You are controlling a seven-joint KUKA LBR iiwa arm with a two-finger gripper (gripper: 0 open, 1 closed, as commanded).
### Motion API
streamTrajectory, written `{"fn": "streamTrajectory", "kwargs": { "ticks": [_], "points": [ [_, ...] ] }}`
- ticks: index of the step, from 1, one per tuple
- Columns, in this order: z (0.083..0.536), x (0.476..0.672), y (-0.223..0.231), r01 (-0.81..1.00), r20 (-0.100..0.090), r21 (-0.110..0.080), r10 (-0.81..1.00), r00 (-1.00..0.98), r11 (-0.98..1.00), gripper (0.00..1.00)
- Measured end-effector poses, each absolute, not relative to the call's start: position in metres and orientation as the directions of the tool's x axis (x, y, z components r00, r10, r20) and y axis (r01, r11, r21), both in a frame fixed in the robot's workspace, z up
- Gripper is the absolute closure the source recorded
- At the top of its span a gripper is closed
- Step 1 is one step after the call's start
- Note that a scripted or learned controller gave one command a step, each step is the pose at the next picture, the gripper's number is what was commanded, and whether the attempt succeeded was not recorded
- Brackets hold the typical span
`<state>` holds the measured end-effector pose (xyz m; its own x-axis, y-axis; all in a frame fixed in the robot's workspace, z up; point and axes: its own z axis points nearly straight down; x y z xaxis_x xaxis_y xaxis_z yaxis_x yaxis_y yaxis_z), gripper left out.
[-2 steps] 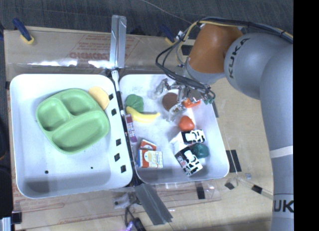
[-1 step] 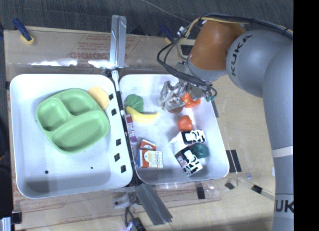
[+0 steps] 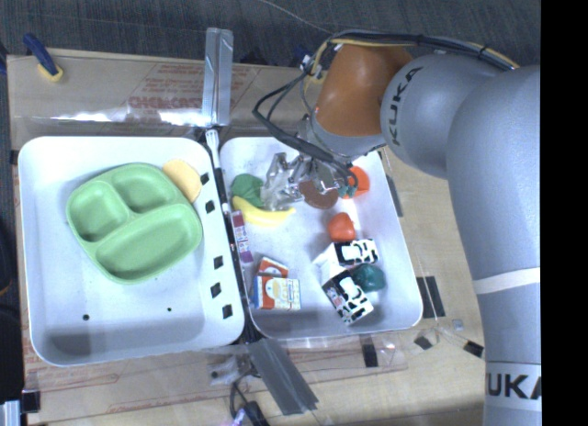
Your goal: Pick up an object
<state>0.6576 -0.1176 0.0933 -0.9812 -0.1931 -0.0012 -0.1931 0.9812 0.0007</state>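
Yellow plastic banana (image 3: 264,214) lies in the right white bin (image 3: 404,297) beside the green toy (image 3: 245,185), and the shiny metal gripper (image 3: 283,183) hangs right above the banana to grab it, but I cannot tell how wide it is

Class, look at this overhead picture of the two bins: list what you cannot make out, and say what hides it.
- End effector: metal parts blur together, so its grip state is unclear; camera view.
- Brown object: partly covered by the wrist above.
- Banana: its top lies under the end effector.
- Carton: print too small to read.
- Right bin: its far rim is hidden by the arm.
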Motion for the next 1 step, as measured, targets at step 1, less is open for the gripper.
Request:
{"fn": "streamTrajectory", "kwargs": {
  "ticks": [1],
  "points": [
    [0.0922, 0.6572, -0.0908, 0.050, 0.002, 0.001, 0.050, -0.999, 0.999, 1.00]
  ]
}}
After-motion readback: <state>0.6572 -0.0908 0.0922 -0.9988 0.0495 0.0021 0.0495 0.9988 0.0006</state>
